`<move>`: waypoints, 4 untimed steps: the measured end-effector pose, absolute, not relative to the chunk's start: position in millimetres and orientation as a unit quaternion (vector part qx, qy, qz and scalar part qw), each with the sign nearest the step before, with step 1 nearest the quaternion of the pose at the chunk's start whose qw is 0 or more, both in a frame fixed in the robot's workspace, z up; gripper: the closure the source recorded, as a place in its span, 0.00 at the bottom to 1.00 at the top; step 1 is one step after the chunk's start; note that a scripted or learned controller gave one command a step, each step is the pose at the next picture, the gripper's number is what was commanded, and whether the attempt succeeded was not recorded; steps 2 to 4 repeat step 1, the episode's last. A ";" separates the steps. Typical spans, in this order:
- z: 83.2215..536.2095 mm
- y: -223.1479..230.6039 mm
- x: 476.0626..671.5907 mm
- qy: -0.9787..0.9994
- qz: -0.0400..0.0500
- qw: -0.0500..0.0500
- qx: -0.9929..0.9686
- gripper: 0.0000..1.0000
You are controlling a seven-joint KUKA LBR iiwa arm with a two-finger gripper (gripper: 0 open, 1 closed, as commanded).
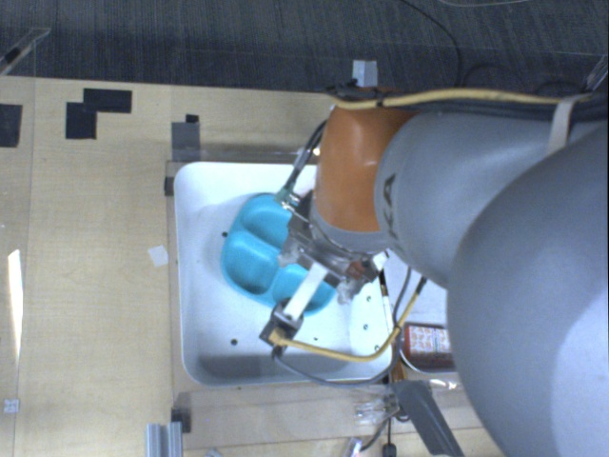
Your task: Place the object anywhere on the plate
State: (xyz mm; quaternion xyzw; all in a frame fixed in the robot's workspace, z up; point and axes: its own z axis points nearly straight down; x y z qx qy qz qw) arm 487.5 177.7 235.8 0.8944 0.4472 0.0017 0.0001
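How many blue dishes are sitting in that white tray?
1. The blue plate lies near the middle of the white bin, partly under the robot arm, which may hide more.

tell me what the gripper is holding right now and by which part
It cannot be told. The arm hangs low over the blue plate in the white bin, and its wrist blocks the view of any hold beneath it.
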 end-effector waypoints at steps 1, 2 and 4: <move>134.1 234.8 486.1 0.534 -0.001 -0.001 0.846 0.00; 134.1 234.8 486.1 0.534 -0.001 -0.001 0.846 0.00; 134.1 234.8 486.1 0.534 -0.001 -0.001 0.846 0.00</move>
